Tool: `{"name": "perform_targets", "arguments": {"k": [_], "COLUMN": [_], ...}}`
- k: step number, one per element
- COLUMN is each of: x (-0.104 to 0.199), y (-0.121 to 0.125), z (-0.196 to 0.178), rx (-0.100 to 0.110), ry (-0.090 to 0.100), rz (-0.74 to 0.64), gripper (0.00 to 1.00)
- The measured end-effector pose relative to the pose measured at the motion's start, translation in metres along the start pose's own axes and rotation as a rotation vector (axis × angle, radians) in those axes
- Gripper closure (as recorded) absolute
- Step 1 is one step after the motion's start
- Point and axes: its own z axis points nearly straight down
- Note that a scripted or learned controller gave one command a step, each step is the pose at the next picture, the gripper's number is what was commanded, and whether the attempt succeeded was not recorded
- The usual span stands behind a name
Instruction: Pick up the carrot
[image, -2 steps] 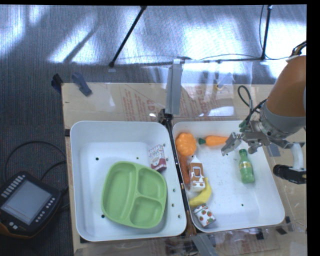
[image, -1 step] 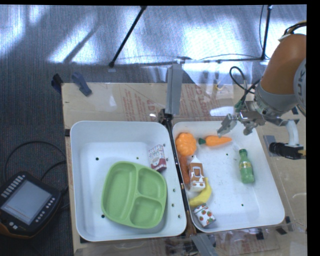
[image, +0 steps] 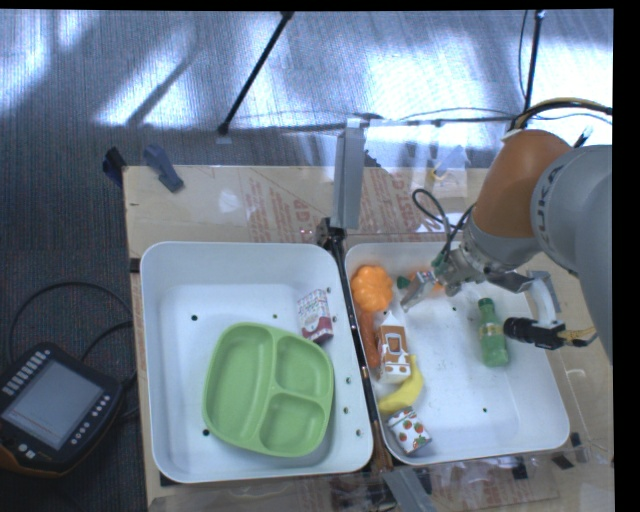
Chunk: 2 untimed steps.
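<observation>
Nearest item: small strawberry-print carton (image: 409, 431), lying at the front of the right bin (image: 520, 425), just beside the tip of a yellow banana (image: 402, 389).

Item, left bin (image: 170, 300): green divided plate (image: 268, 389), three compartments, flat on the bin floor toward the front. A second red-and-white carton (image: 316, 315) stands behind it, near the inner wall.

Item, off the bench at left: handheld control pendant (image: 55, 400) with dark screen, on the carpet.

Item, right bin, left side: small orange-and-white juice box (image: 393, 346), touching the banana's upper end. Behind it, an orange round fruit (image: 371, 287) near the back corner.

Item, right bin, along the inner wall: carrot (image: 369, 345), seen as an orange sliver wedged between the bin wall and the juice box, below the round fruit. Largely hidden; exact outline uncertain.

Item, right bin, right of centre: green bottle (image: 491, 333), lying on the floor, well apart from the carrot.

Item, back of right bin: gripper (image: 428, 283), low over the bin floor, just right of the round fruit. Jaw state: cannot be told, the tip is small and blurred against nearby small items. Nothing seen held.

Item, above: grey arm with orange band (image: 520, 185), entering from the right.

Step in hand, as judged: approach; carrot not yet grasped. Next move calls for travel forward and left to the carrot, then a narrow descent between wall and juice box without nudging either.
</observation>
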Motion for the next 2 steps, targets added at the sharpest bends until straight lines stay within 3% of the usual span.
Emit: {"name": "perform_targets", "arguments": {"k": [1,2], "x": [0.007,0.034], "y": [0.003,0.010], "z": [-0.055,-0.003], "rx": [-0.005,-0.003], "ry": [-0.003,-0.002], "rz": [-0.169,-0.544], "gripper": [0.00,0.00]}}
